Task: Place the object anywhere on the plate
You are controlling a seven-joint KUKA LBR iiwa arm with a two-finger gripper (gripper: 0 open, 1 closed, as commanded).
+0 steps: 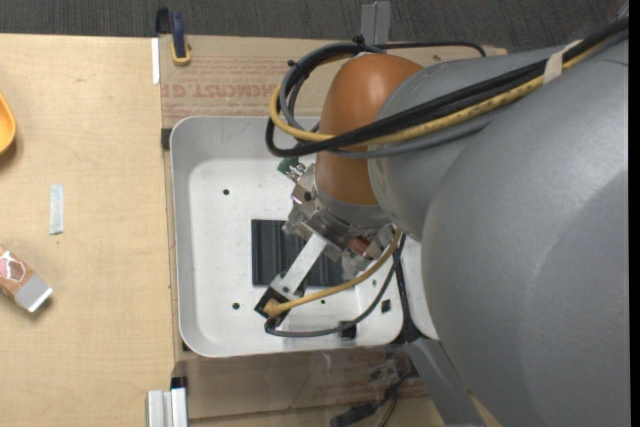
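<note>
A white bin (pixel 205 215) fills the middle of the camera view. My arm covers its right half, with the orange band (pixel 365 115) directly over it. Below the band, the gripper (pixel 325 233) points down into the bin, and the wrist hides most of it. A black ribbed rectangular thing (pixel 268 250) lies flat on the bin floor just left of the gripper. A pale bracket crosses its right edge. Whether the gripper touches it cannot be told.
A wooden table (pixel 90 135) lies left of the bin. It bears a small pale strip (pixel 56 210), a brown-and-white packet (pixel 22 281) and an orange rim (pixel 5 127) at the far left edge. A blue clamp (pixel 176 35) sits at the cardboard's back corner.
</note>
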